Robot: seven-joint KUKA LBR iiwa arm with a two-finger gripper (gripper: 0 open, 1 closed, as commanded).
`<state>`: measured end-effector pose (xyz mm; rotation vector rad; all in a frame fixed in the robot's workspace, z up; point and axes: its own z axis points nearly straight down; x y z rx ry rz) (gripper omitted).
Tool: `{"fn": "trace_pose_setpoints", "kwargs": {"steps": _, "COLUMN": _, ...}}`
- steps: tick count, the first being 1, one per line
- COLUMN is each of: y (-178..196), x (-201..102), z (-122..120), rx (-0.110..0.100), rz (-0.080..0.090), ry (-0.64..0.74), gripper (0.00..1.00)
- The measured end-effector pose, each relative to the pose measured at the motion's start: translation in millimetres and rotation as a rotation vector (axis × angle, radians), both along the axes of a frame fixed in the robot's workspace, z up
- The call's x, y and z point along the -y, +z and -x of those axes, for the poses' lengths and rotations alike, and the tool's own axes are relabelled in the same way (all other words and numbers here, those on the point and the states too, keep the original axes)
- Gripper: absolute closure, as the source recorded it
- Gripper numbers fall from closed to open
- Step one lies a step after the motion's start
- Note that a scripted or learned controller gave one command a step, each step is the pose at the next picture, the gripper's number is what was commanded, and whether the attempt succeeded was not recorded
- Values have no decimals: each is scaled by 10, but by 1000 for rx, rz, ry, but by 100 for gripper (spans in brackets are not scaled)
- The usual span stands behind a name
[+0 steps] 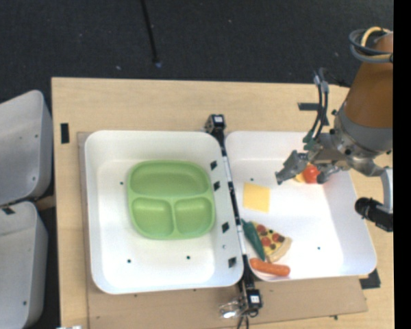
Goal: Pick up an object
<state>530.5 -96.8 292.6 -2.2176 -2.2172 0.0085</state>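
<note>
My gripper [307, 170] hangs over the upper right part of the right bin [342, 252]. A small red and orange toy [310, 175] shows between its grey fingers [288, 169], and the gripper is shut on it. The arm's orange band [370, 94] rises above the wrist at the right edge. Loose in the same bin lie a yellow cheese square [256, 197], a pizza slice [274, 244], a green stick-shaped toy [251, 237] and a red-orange sausage [270, 269].
The left bin [109, 252] holds a green divided plate [170, 199] at its middle. A ridge with black clips [226, 197] separates the two bins. Wooden bench [157, 101] surrounds both, and white chairs [14, 156] stand at the far left.
</note>
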Motion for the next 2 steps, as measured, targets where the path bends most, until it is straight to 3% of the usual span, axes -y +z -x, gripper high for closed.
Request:
{"fn": "trace_pose_setpoints", "kwargs": {"steps": 1, "y": 46, "x": 0, "z": -15, "rx": 10, "rz": 1, "ry": 2, "gripper": 0}}
{"fn": "trace_pose_setpoints", "kwargs": {"steps": 2, "y": -547, "x": -28, "z": 54, "rx": 4, "rz": 1, "ry": 0, "gripper": 0}}
